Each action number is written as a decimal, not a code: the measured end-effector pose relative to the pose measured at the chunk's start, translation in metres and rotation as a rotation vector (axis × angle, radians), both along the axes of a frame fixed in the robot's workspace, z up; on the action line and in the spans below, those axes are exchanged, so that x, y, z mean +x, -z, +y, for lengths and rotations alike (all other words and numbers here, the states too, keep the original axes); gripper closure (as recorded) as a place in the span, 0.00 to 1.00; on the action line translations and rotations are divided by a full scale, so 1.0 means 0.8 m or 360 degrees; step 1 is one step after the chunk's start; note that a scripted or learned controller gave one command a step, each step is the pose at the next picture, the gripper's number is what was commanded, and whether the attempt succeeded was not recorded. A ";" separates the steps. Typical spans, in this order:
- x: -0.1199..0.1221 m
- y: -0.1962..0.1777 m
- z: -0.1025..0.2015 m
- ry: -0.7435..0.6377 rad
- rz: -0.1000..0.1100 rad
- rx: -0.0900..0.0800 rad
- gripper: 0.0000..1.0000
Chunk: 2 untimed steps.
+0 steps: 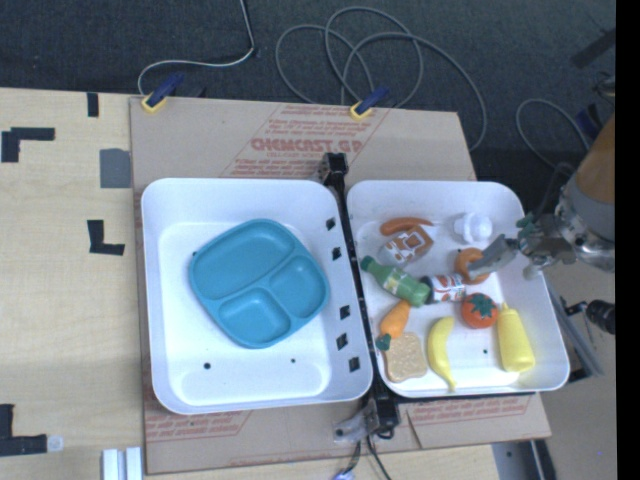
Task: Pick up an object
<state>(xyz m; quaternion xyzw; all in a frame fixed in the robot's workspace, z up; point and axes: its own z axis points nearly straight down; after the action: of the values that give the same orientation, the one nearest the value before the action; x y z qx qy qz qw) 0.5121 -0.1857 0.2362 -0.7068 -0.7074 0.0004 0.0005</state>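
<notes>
Beside the blue compartment plate (260, 281), the right white bin (545, 313) is holding crowded toy food; above its orange piece (470, 261) the gripper (505, 252) is hovering, its opening untellable, risking a glancing miss.

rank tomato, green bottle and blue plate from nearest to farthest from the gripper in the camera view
From the gripper, at the right bin's right side:
1. Tomato, just below-left of it, right bin.
2. Green bottle, near the right bin's left edge.
3. Blue plate, in the left bin.
</notes>
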 end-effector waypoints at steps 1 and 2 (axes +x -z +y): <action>0.087 0.143 -0.033 0.0000 0.0005 0.0000 0.00; 0.015 0.187 0.021 0.0001 -0.0005 -0.0001 0.00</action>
<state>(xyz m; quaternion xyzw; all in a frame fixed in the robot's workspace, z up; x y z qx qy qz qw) 0.5242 -0.1687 0.0864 -0.7070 -0.7072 -0.0004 -0.0009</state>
